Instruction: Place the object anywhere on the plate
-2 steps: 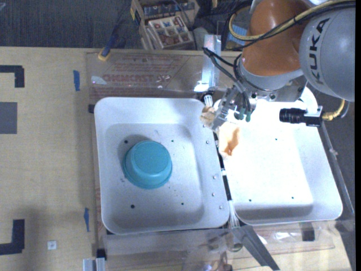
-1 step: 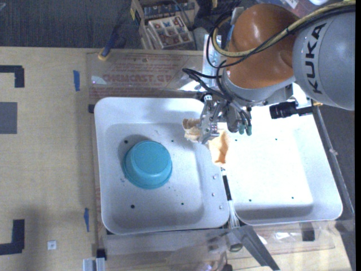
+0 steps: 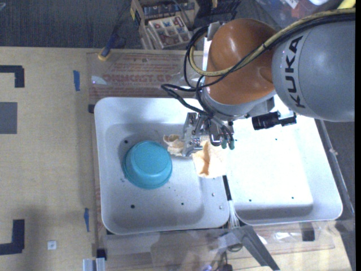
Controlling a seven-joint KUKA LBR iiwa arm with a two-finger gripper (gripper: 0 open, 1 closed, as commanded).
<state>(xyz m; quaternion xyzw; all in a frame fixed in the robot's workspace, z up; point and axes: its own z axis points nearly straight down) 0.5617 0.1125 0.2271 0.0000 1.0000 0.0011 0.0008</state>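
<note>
I see gripper (image 3: 194, 141) over left bin (image 3: 107, 123), can't tell its grip; tan object (image 3: 206, 161) just beside, blue plate (image 3: 148, 164) apart.

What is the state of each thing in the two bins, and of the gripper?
blue bowl: upside down, on the left bin floor.
cream object: lying in the left bin, beside the gripper.
orange-tan object: hanging below the gripper, near the bins' shared edge; grip unclear.
gripper: low over the left bin.
</note>
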